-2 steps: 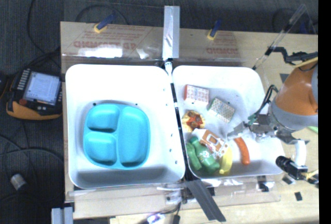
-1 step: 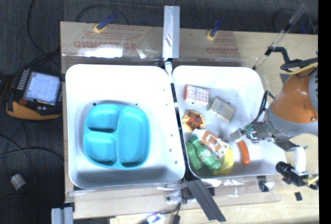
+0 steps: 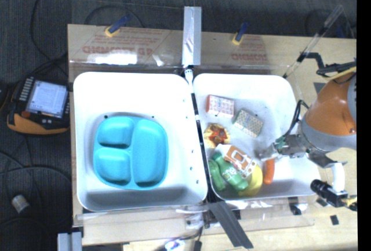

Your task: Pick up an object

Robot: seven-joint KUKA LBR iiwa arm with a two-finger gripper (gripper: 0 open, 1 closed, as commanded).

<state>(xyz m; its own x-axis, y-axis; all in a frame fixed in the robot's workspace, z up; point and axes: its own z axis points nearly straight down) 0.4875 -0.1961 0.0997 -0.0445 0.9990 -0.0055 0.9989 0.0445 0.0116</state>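
A small orange carrot-shaped toy (image 3: 268, 171) stands nearly upright near the front of the right white bin (image 3: 288, 91), just beside a yellow banana-like piece (image 3: 253, 184) and an orange-and-white printed carton (image 3: 239, 160) lying atop green plastic produce (image 3: 223, 176).

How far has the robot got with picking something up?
Nothing looks lifted yet: the carrot, the small boxes and the other items lie in the right bin. The gripper is low in that bin, near the carrot. Gripping and lifting an item is left.
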